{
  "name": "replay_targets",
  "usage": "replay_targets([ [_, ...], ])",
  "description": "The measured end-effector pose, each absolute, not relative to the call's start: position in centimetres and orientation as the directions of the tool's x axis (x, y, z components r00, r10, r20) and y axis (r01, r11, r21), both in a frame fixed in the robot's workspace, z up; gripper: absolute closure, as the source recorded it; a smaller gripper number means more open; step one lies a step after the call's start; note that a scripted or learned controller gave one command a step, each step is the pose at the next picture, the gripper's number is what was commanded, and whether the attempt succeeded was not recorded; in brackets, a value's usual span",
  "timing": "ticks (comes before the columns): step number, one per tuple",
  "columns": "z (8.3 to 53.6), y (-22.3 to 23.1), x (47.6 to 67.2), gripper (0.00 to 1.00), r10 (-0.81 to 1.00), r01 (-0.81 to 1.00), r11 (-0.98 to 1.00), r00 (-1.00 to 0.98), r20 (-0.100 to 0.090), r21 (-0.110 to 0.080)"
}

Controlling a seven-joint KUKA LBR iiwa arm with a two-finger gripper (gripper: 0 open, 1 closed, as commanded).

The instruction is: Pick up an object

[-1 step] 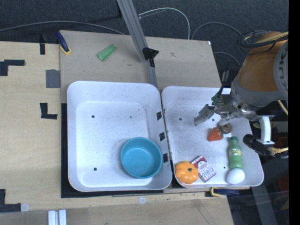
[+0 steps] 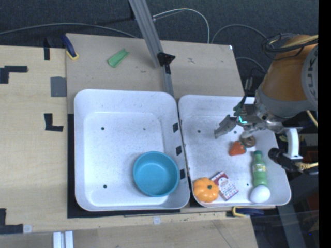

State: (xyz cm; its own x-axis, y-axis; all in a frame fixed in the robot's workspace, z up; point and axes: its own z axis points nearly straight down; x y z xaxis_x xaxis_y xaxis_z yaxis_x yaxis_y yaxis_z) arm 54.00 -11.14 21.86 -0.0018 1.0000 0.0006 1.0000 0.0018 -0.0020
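Observation:
The right bin [image 2: 207, 112] holds a small red object [image 2: 237, 149], a green bottle [image 2: 259, 169], a white egg-shaped object [image 2: 260, 194], an orange pumpkin-like ball [image 2: 206, 189] and a red-and-white packet [image 2: 225, 185]. My gripper [image 2: 237, 129] hangs over the right bin, just above and left of the red object. One grey finger [image 2: 224, 126] points left and the other finger [image 2: 249, 139] sits by the red object, with a wide gap and nothing between them. A blue bowl [image 2: 155, 173] lies in the left bin [image 2: 103, 133].
A green block [image 2: 118, 58] and a blue-yellow clamp [image 2: 70, 46] lie on the board behind the bins. A grey pole [image 2: 147, 27] slants down to the divider between the bins. Cables run along the back.

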Motion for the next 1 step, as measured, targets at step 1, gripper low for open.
replay_targets([
  [1,17.49,-11.33,53.81,0.00,1.000,1.000,0.001,-0.001,0.000,-0.007],
])
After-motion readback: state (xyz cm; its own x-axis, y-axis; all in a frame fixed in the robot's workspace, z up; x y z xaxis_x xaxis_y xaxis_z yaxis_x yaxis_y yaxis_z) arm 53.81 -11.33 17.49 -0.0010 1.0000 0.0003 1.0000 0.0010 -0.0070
